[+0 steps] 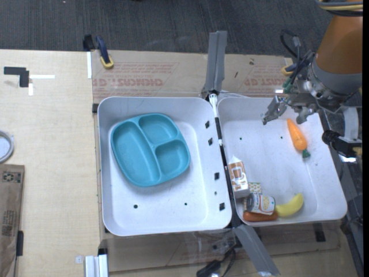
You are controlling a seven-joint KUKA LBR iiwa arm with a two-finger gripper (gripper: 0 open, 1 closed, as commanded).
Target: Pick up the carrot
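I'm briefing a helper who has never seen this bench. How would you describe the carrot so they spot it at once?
Start at the right-hand white bin, the one without the blue plate. Look to its far right side, just below the gripper: the carrot lies there alone, a short orange cone with a small green tip. The banana and the cartons are clustered at the bin's near edge.

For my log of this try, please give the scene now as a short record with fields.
target: orange carrot with green tip, lying in the right white bin, near its far right side
gripper: two-finger gripper open, just above and left of the carrot, holding nothing
near corner of the right bin: yellow banana, small can, small carton
left white bin: blue divided plate
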